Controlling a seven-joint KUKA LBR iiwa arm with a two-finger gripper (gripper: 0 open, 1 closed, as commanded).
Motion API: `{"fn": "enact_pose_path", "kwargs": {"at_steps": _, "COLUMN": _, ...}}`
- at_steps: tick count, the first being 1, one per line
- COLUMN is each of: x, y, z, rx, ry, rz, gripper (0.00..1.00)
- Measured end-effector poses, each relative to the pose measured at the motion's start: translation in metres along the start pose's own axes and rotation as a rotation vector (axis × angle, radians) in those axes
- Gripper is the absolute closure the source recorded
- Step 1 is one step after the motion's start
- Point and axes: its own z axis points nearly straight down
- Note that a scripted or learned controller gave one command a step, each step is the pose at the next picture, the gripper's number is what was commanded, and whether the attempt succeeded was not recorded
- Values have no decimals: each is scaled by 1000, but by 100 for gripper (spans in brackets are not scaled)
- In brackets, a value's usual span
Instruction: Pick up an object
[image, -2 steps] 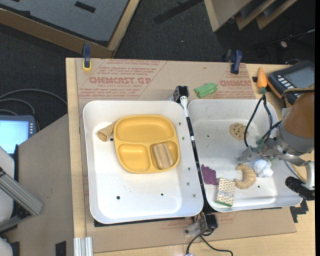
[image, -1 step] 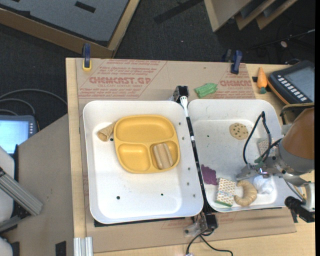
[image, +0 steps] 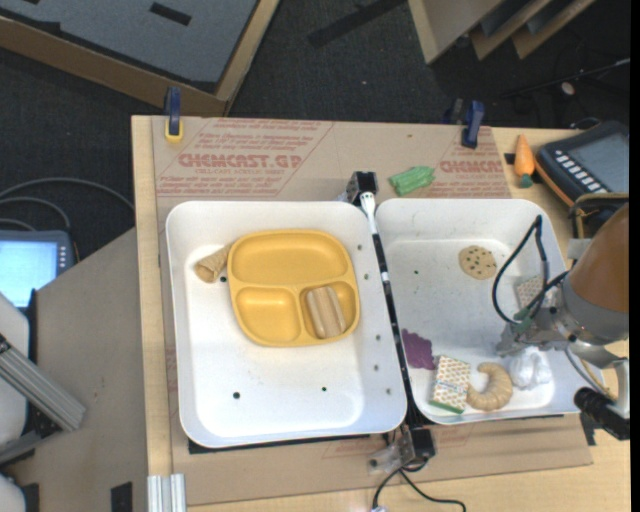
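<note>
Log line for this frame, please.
gripper low in right bin | over clear wrapper | beside croissant | grasp unconfirmed

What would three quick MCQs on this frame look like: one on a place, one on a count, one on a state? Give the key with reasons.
1. Where is the cookie?
A. right bin
B. left bin
C. on the cardboard

2. How many compartments does the yellow tray have?
A. two
B. three
C. five

3. How does the bread stick lie?
A. standing on end
B. hanging over the tray's rim
C. flat inside the tray's lower right compartment

Key:
1 A, it sits on the floor of the right bin, near the far wall.
2 B, one wide section above two smaller ones.
3 C, it lies lengthwise, wholly within that compartment.
</note>
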Motion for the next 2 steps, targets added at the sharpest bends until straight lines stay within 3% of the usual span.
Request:
{"fn": "enact_pose_path", "kwargs": {"at_steps": 1, "x": 0, "y": 0, "z": 1, "rx": 1, "ry": 1, "rz": 0, "gripper": 0}}
{"fn": "enact_pose_path", "kwargs": {"at_steps": 2, "x": 34, "y": 61, "z": 11, "rx": -2, "ry": 0, "rz": -8, "gripper": 0}}
